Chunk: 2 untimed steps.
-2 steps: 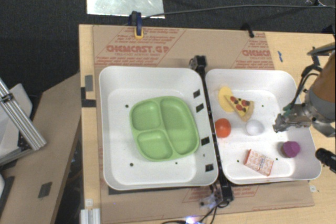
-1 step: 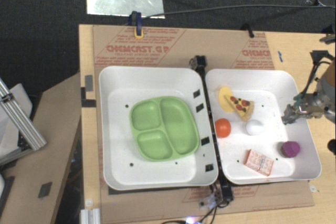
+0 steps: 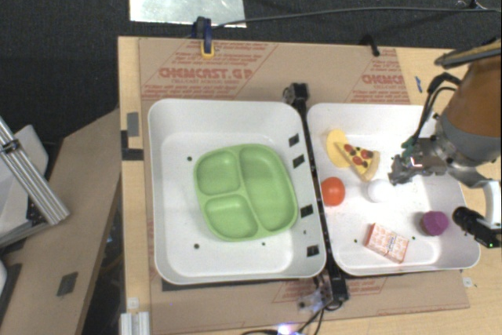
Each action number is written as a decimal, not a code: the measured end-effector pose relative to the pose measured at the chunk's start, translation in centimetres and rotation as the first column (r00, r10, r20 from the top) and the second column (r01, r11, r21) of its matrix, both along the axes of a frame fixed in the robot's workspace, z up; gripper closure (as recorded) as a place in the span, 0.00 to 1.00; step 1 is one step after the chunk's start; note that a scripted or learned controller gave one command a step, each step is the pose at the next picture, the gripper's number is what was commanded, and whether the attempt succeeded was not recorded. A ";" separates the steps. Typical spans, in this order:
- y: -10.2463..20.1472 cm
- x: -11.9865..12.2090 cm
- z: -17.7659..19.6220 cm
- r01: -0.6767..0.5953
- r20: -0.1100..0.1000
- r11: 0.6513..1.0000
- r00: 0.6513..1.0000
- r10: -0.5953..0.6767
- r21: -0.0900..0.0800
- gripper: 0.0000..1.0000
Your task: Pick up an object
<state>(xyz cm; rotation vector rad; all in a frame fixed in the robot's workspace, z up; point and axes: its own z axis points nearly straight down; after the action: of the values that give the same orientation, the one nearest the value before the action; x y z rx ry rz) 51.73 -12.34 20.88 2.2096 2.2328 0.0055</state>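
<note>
Purple ball — below hand

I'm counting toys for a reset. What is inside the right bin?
In the right bin: a pizza slice toy, an orange ball, a white ball, a purple ball and a pink packet. The arm covers the bin's far right side.

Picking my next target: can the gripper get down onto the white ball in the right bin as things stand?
Probably yes. The gripper hovers just right of the white ball, nothing lies over the ball, though the pizza slice sits close beside it and could get nudged.
</note>
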 end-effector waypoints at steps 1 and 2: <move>5.1 0.3 -0.6 0.001 -0.001 1.000 1.000 -0.001 0.000 1.00; 10.7 1.2 -1.1 0.000 -0.001 1.000 1.000 0.000 0.000 1.00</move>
<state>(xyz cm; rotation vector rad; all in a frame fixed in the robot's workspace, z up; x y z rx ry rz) 52.92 -1.69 19.76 2.2104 2.2328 0.0041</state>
